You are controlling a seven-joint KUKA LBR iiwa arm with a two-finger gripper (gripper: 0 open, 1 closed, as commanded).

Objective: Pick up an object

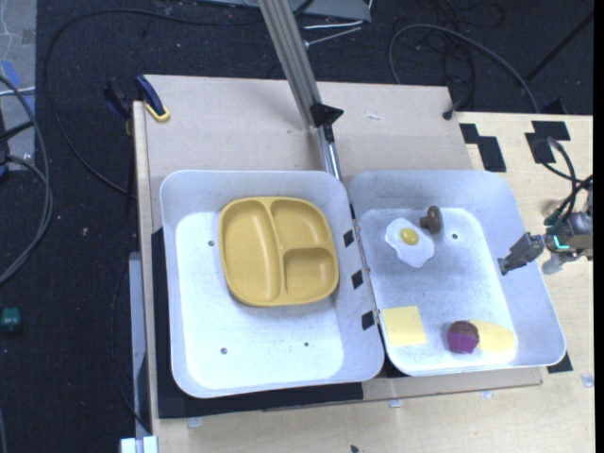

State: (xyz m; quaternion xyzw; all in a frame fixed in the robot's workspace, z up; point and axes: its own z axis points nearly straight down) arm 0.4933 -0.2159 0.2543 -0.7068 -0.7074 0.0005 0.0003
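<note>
Fingers of gripper (517, 256): gap unreadable at right bin's (491, 196) right rim. Nearest candidate, purple object (461, 337), near-right in bin; appears light, rounded, likely slippery. Grasp across middle.

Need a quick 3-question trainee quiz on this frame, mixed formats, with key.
1. True or false: the yellow divided plate sits in the left bin.
2. Which lies nearest the fried egg toy? A) yellow square slice B) small brown piece C) purple piece
3. Fill in: the hand is at the ____ edge of the right bin.

Key: 1 true; 2 B; 3 right.
</note>
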